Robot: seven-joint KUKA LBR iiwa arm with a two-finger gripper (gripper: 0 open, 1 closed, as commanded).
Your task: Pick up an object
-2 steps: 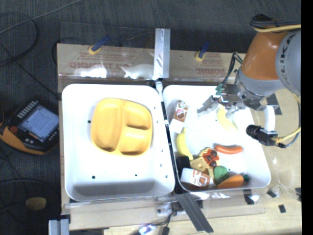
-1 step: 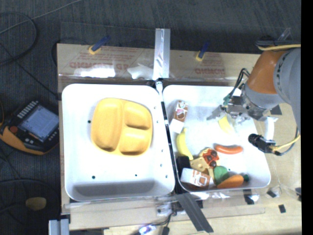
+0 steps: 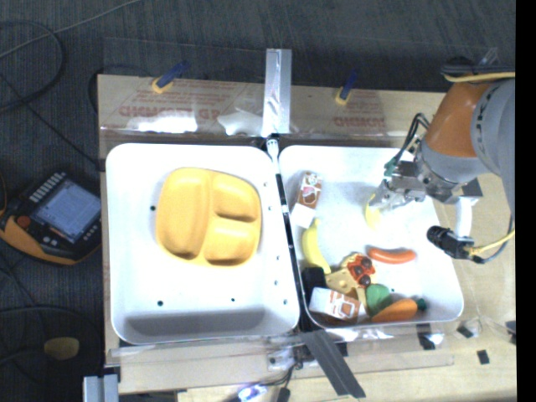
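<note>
Hovering jaws (image 3: pixel 387 198) over yellow piece (image 3: pixel 373 214), right bin (image 3: pixel 352 162).

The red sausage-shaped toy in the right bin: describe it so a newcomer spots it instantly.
Start at the right white bin. Below the gripper, above the toy pile, lies the red sausage-shaped toy, flat and alone. Its neighbour, the orange carrot, sits lower and has a green end.

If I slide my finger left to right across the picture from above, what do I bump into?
Handheld screen gadget → yellow divided tray → silver tape strip → banana → red sausage → robot's hand → orange band.
</note>
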